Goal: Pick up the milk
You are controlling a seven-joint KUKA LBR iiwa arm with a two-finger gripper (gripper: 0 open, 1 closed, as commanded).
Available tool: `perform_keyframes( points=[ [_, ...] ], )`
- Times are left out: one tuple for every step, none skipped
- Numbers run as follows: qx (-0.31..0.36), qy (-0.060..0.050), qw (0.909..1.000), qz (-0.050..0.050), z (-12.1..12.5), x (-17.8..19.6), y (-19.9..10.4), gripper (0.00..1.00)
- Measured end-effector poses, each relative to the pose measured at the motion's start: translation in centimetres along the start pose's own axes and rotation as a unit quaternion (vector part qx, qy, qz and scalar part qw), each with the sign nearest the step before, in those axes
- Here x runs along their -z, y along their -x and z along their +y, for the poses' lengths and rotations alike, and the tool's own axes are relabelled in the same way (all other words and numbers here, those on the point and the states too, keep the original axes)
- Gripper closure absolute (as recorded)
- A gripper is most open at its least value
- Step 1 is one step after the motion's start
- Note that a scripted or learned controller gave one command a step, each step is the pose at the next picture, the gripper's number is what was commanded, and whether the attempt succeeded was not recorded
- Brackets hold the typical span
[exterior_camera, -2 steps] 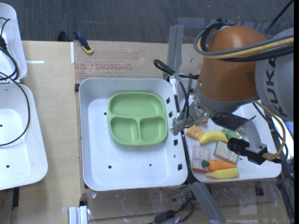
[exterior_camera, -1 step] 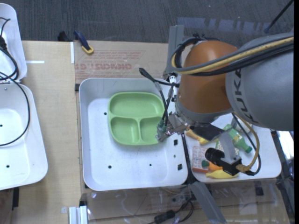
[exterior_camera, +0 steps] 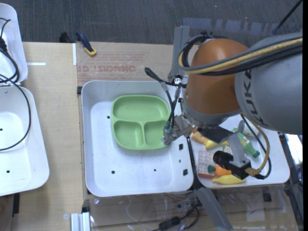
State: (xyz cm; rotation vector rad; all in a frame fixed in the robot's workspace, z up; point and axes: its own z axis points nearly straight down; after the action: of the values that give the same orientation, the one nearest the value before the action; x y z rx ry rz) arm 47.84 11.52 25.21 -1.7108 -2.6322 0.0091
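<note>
Arm over the right bin, milk not picked out in the toy clutter

Grey arm w/ orange band reaches in from the right & hangs low over the seam btwn the 2 white bins; gripper sits at the right edge of the green divided plate, which lies in the left-hand bin of the pair. Can't tell how the pincer stands, it's small & dark vs the plate rim, nothing plainly in it. Right bin is mostly under the arm: a heap of toy food shows there – yellow banana-like piece, orange carrot-like piece, green bit, small printed carton or box near the bin's left wall, which may be the milk, can't say for sure. Black cables loop over the heap
</note>
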Motion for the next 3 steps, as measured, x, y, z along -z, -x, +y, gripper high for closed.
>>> perform_keyframes(
  points=[
    [-0.001,-0.001,1.0000,0.000,0.0,0.8,0.2,1.00],
    [-0.034,0.002,0.9994,0.000,1.8,4.2,-4.3,1.00],
    [0.015,0.000,0.9999,0.000,2.4,0.2,-5.7,1.00]
  ],
)
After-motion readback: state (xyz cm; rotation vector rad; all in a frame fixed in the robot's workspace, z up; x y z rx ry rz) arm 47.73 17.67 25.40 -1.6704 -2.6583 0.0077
